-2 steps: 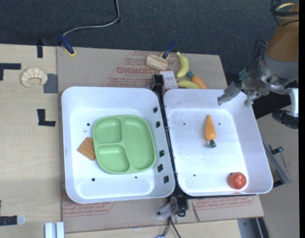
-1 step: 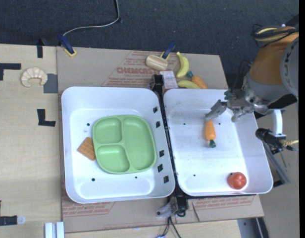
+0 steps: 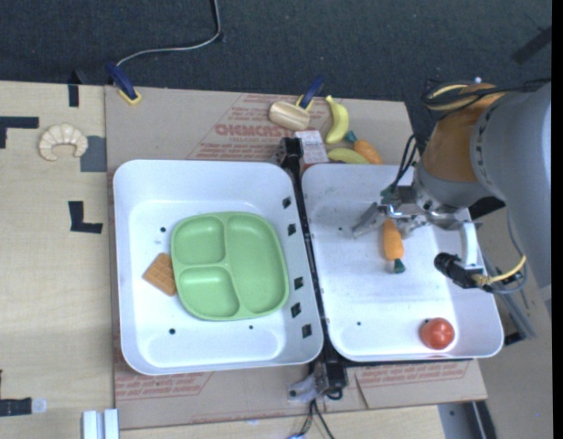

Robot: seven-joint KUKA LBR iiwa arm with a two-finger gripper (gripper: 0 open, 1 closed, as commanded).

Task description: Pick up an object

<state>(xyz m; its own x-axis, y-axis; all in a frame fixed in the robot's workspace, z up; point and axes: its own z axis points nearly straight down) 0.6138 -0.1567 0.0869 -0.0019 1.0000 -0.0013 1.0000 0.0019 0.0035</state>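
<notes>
Orange carrot, dark green tip

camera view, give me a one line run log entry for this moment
gripper: open, over carrot | carrot: lying in right bin | tomato: right bin | green plate: left bin

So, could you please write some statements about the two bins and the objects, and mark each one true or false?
1. The green divided plate lies in the left bin. True.
2. The tomato sits on the green plate. False: it lies in the right bin, near its front corner.
3. The carrot lies in the right bin, close to the gripper. True.
4. The croissant lies inside the left bin. False: it rests on the bench, outside both bins.
5. A cracker lies at the plate's left edge. True.
</notes>
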